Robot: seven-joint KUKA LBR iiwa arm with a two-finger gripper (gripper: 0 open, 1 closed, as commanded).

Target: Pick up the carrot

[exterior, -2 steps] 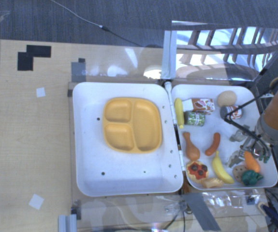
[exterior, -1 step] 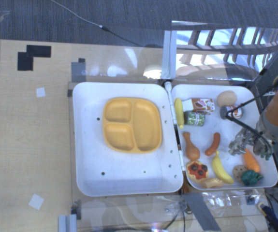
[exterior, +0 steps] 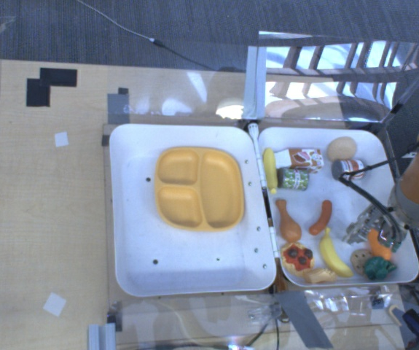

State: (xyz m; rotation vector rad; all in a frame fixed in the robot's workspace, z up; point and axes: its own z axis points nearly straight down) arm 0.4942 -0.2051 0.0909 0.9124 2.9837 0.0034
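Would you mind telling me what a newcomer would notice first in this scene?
The yellow three-compartment plastic plate sits alone in the middle of the left white bin. The right white bin is crowded with toy food, including a yellow banana and a red sausage. At its right edge the gripper hangs beside the orange carrot.

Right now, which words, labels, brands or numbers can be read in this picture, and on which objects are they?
No text is readable.
Small carton: red and white print, too blurred.
Green can: label too small.
Bottle: red label, blurred.
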